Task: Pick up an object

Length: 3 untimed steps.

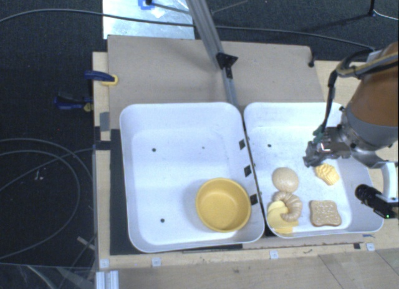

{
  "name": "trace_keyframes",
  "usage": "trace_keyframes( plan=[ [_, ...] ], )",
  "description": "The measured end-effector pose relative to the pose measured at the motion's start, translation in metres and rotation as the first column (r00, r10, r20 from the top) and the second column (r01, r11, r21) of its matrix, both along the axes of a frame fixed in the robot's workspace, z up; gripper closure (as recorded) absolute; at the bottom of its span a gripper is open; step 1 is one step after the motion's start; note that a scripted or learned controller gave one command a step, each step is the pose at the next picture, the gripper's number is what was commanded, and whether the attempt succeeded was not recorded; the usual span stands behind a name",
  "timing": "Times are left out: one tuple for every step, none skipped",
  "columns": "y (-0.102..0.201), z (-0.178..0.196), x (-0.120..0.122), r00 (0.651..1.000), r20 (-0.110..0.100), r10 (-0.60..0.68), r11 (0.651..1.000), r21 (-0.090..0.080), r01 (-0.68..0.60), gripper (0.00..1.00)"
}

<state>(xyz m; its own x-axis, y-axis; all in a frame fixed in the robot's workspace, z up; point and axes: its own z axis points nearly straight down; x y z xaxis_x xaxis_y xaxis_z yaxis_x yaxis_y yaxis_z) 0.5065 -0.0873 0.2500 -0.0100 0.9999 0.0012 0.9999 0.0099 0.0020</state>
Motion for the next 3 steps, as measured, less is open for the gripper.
trace_keyframes(
  plan=[
    [0.058, 0.006, -0.003, 1.000, 0.001, 0.002, 1.000, 0.001, -0.002, 1.00],
    [0.107, 0.003, 0.003, 1.000, 0.000, 0.001, 1.000, 0.001, -0.001, 1.00],
    [0.161, 0.006, -0.007, 1.000, 0.000, 0.002, 1.000, 0.001, -0.002, 1.00]
  ],
)
